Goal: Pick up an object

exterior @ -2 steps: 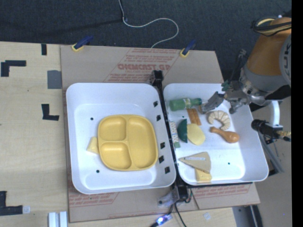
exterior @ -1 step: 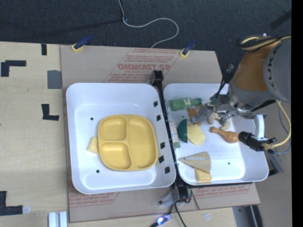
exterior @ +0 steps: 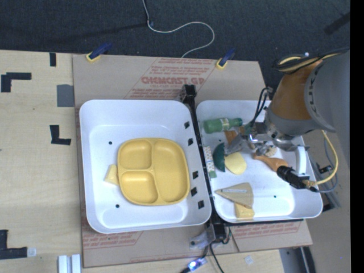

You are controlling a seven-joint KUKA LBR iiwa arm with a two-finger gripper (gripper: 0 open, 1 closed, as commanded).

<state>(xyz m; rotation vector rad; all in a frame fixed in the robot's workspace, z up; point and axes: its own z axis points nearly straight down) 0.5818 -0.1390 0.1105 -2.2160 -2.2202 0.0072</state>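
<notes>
item: candidate objects, right bin. a pale yellow lemon-like piece lies near the bin's middle, touching a dark green curved piece on its left; a green bottle lies on its side above them, near the far wall; a tan wedge and a small yellow block sit toward the near wall; an orange-handled piece lies to the right of the lemon. item: my gripper, low in the right bin, just beside the lemon and between the bottle and the orange piece; i cannot tell its state, and nothing is visibly held. item: step in hand, by my judgement: the reach and descent, pick not yet made. next move calls for settling on one object, likely the lemon, and closing squarely on it without nudging its neighbours. item: left bin, bearing a yellow divided plate over a tan scrap.
</notes>
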